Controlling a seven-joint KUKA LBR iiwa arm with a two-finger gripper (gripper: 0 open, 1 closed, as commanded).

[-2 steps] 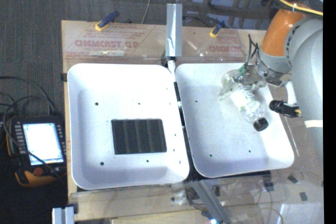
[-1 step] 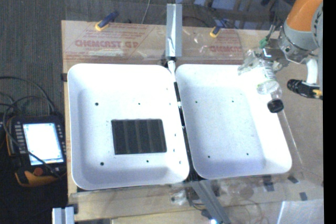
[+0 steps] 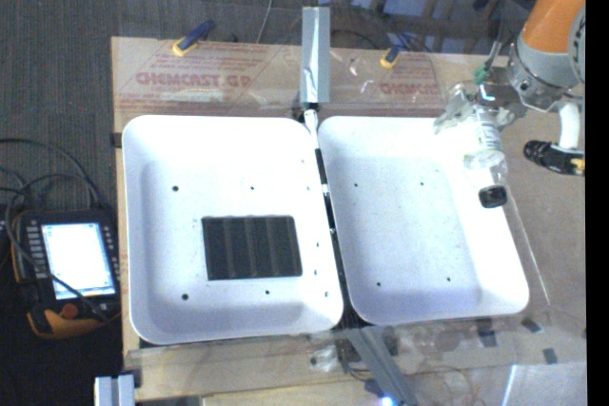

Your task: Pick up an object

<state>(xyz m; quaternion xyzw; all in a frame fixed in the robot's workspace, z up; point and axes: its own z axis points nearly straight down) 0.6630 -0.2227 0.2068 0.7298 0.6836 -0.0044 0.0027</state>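
A dark ribbed rectangular block (image 3: 252, 247) lies flat on the floor of the left white bin (image 3: 152, 157), slightly below its middle. The grey arm with its orange band (image 3: 557, 0) comes in from the upper right. Its gripper (image 3: 487, 162) hangs over the right bin (image 3: 409, 233), at that bin's upper right edge and far from the block. Something pale and translucent shows around the gripper's lower end, with a small dark part (image 3: 492, 196) just below it. I cannot make out what it is.
A metal strip (image 3: 314, 62) stands at the back between the bins. Two yellow-and-blue clamps (image 3: 190, 38) (image 3: 390, 57) hold the board behind them. A control pendant with a lit screen (image 3: 67, 261) and cables lie on the floor at left.
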